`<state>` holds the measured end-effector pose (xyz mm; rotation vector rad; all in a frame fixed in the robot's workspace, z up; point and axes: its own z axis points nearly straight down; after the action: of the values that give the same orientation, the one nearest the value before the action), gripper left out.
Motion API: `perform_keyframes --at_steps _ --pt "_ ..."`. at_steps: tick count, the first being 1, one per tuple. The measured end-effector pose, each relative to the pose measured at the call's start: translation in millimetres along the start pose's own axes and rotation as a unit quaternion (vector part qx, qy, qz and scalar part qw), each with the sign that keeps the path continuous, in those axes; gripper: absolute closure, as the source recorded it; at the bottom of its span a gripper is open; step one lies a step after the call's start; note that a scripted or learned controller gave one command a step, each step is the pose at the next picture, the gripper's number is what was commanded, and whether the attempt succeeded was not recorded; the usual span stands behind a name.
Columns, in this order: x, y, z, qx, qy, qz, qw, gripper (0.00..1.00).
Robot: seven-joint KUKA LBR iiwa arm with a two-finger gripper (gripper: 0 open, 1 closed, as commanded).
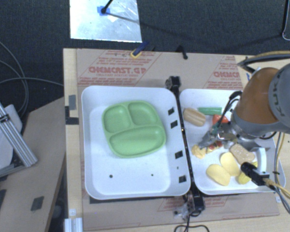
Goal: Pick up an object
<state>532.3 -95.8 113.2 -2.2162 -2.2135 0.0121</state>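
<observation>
From my screen, taking 12 o'clock as the far edge of the bench, the gripper (208, 141) hangs over the middle of the right bin (203, 97). It is angled down toward 7 o'clock from the grey and orange arm (261, 100). I cannot tell whether it is spread or closed; the tip is too small and cluttered in this view, and I see nothing held in it.

The bin is crowded around it:
- At 11 o'clock from the gripper lies a tan roll (194, 116).
- Just beyond the roll, at 12 o'clock, is a green stick (210, 110).
- A small orange piece (223, 121) sits at 1 o'clock, partly under the wrist.
- 2 pale yellow lumps (217, 174) lie side by side at 5 o'clock.
- A tan slice (241, 153) is at 4 o'clock, touching the nearer lump.
- The arm's bulk covers the bin's 3 o'clock side.

The thing closest to the tip is a small yellow piece (198, 151), just beside it at 7 o'clock, near the divider (180, 129) between the 2 bins. It looks knobbly and short. I cannot make out a clear long axis or which way it points. The roll runs roughly from 10 to 4 o'clock, and the green stick from 9 to 3.

The left bin (96, 178) holds 1 green divided plate (134, 128), well apart from the gripper.
</observation>
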Motion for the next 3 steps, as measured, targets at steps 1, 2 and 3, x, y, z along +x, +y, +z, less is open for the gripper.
perform_keyframes --at_steps 1,2,3 --pt "47 -16 -75 -0.009 0.000 -0.005 0.9999 0.00" --pt "-8 -14 31 -0.007 0.001 0.001 1.0000 0.00" --pt "57 -10 -77 -0.011 0.000 -0.006 0.9999 0.00"
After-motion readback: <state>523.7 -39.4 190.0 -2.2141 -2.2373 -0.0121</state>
